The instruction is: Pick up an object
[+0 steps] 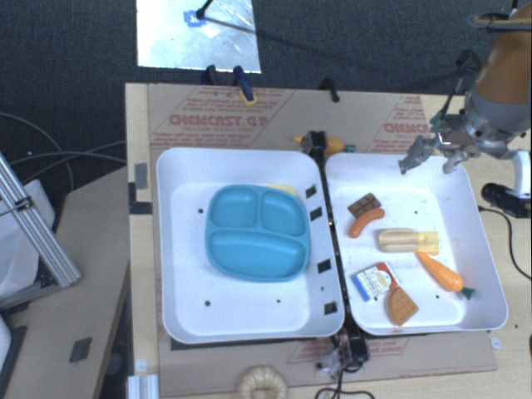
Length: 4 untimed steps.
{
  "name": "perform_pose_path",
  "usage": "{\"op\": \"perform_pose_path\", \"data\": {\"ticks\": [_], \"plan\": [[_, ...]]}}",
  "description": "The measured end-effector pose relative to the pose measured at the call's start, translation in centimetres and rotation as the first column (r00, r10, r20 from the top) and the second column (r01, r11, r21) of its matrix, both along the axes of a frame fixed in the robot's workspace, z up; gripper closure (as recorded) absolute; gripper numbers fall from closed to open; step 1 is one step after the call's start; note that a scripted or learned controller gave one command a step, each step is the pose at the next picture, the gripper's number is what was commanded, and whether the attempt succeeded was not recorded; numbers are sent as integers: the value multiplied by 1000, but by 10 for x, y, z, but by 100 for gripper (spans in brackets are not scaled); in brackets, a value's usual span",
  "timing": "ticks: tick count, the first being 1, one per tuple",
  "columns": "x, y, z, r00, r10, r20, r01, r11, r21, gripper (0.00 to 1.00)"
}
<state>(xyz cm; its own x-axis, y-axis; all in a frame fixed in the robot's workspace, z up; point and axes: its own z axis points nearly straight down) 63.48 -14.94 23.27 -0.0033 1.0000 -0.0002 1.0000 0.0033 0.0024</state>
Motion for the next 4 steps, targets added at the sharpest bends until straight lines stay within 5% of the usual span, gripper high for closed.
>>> {"op": "perform_pose_path", "data": {"ticks": [3, 4], "plan": [[-8, -5, -151, 1000, -2, -4, 2, 1000, 0, 0], [-5, -5, -137, 1000, -2, 3, 2, 1000, -1, 100]]}}
